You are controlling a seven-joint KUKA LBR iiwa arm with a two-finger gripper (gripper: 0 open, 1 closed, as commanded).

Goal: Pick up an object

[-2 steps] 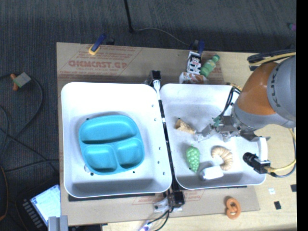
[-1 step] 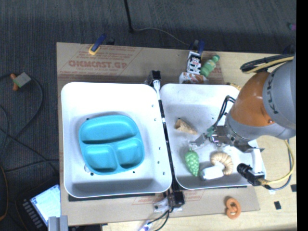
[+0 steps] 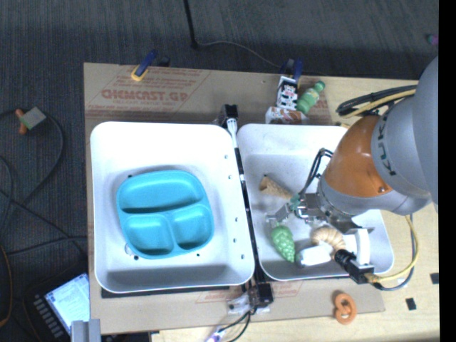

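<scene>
Lying nearest the camera, on the bench's front edge outside the bins: one small orange pretzel-shaped piece [image 3: 345, 307].

Right bin [image 3: 285, 140], front half: green bumpy grape-like toy [image 3: 283, 242] near the front-left corner; white block [image 3: 315, 256] just to its right; tan croissant-shaped piece [image 3: 330, 236] above the block, close to the gripper.

Gripper [image 3: 299, 209]: over the middle of the right bin, below the arm's orange band [image 3: 360, 164]. Nothing can be seen between its parts, and whether the jaws stand apart or together cannot be told.

Right bin, middle: tan cone-shaped piece [image 3: 274, 185], left of the gripper and towards the bin's left wall.

Left bin [image 3: 107, 212]: one light-blue divided tray [image 3: 165, 213] with three compartments, lying flat near the centre.

Bench, far edge: small green bottle-like toy [image 3: 308, 98] beside a red-and-white figure [image 3: 286, 100], both just beyond the right bin's far rim; blue and yellow clamp [image 3: 144, 64] at the far-left corner of the brown board [image 3: 149, 95].

Floor, beyond the bench on the left: small grey and orange item [image 3: 30, 119].
</scene>
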